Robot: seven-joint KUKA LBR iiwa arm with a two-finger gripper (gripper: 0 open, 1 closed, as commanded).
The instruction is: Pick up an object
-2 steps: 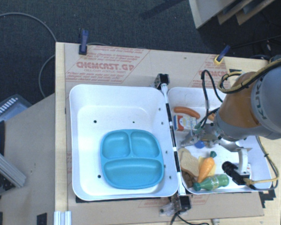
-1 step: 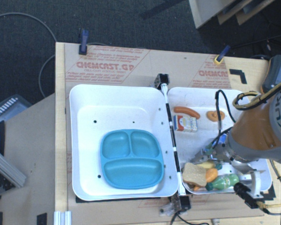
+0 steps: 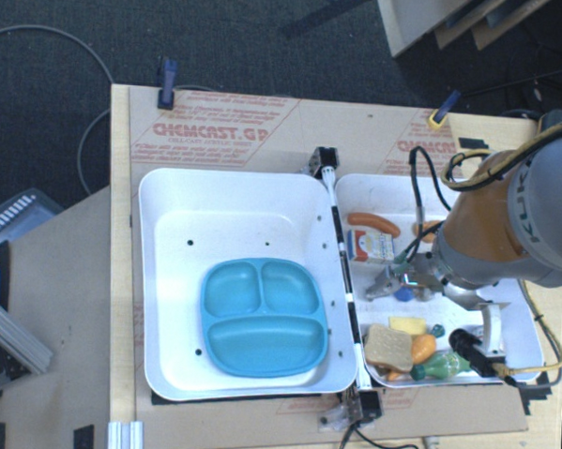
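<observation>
1. Camera view, nearest edge: the right bin point(image 3: 528, 358) holds toy food along its near side, namely a slice of bread point(image 3: 388, 347), an orange piece point(image 3: 424, 347), a yellow piece point(image 3: 406, 324) and a green item point(image 3: 440, 366).
2. In the left bin point(image 3: 168, 222) lies a blue divided plate point(image 3: 262, 315).
3. Mid right bin: the gripper point(image 3: 397, 281) hangs low over a small blue object point(image 3: 405, 293); I cannot tell its grip state.
4. Farther back lie a red-and-white packet point(image 3: 371, 245) and a toy sausage point(image 3: 372, 222).

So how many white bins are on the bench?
2. The left shallow white plastic bin holds a blue divided plate; the right shallow white plastic bin holds small toy food items. The grey arm covers part of the right one.
</observation>
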